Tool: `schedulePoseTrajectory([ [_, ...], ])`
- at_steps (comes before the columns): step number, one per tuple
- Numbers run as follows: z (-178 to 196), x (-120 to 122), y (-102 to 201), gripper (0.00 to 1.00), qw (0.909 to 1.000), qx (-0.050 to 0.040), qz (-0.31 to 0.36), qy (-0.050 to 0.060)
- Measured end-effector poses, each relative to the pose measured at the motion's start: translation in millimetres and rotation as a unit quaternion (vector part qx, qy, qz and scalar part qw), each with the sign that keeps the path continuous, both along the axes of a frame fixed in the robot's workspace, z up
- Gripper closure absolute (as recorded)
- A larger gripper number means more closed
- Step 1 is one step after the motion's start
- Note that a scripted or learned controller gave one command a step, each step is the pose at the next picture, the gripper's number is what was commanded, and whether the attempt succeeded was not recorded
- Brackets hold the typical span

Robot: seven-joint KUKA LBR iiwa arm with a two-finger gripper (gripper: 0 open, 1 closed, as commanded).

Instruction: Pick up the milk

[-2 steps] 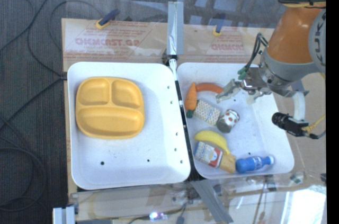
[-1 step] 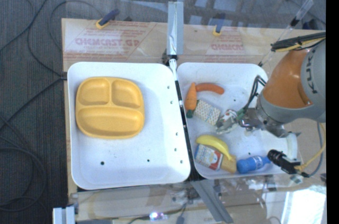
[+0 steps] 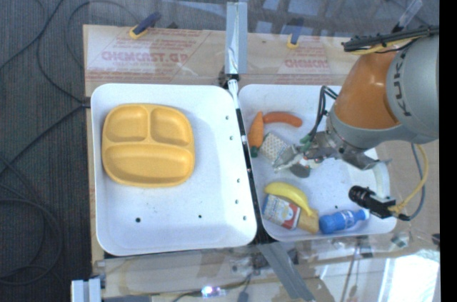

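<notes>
The milk (image 3: 280, 212) looks like a small carton with red and blue print. It lies at the front of the right bin (image 3: 357, 97), partly under a yellow banana (image 3: 291, 195). My gripper (image 3: 296, 159) is down in the middle of that bin, behind the banana and apart from the milk. It sits right beside a grey speckled item (image 3: 274, 145). The arm's orange band (image 3: 364, 97) and grey wrist cover the bin's right part.
A carrot (image 3: 255, 129) and an orange sausage (image 3: 283, 119) lie at the right bin's back left. A blue bottle (image 3: 343, 220) lies at its front right, next to the milk. The left bin (image 3: 214, 200) holds a yellow divided plate (image 3: 148, 143).
</notes>
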State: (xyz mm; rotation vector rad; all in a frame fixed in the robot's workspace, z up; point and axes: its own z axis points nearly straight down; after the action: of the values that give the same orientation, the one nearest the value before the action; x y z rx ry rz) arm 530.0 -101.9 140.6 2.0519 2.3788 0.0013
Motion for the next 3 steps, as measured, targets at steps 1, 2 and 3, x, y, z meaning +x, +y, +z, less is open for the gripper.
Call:
schedulePoseTrajectory([
  [1,51.1,60.9,-78.1,0.0,0.9964,-0.0009,0.084,0.0],
  [2,16.3,132.2,-120.0,0.0,0.9996,-0.0014,-0.027,0.001],
  [3,61.4,139.1,-120.8,0.0,0.9971,-0.0029,0.076,0.0],
])
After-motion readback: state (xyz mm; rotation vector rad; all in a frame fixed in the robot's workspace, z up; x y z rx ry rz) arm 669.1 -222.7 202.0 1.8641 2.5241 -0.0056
